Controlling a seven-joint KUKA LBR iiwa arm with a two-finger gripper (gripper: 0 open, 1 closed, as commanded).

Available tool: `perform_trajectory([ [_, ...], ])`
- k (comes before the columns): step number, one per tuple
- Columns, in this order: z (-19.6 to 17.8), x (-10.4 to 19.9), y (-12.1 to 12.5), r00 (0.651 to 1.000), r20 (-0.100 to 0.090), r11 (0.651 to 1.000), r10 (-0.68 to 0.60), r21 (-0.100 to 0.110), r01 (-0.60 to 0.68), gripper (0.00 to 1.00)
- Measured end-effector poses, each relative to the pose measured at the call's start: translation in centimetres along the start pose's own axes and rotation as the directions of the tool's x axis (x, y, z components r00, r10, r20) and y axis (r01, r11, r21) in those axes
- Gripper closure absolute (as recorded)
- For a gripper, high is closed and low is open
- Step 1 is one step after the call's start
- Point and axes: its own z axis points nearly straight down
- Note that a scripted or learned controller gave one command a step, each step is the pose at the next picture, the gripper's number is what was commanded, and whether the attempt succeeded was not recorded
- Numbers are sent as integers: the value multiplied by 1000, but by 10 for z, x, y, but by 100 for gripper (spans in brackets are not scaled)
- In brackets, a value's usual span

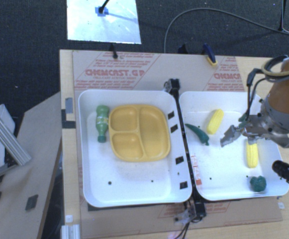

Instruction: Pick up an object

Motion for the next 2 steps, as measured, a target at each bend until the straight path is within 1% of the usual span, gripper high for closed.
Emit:
perform_trajectory([
  [1, -5, 0, 2, 1000, 2, 1000, -3, -12, 3, 0],
  [2, 38, 5, 8, 1000, 1, 1000, 0, -9, 0, 0],
])
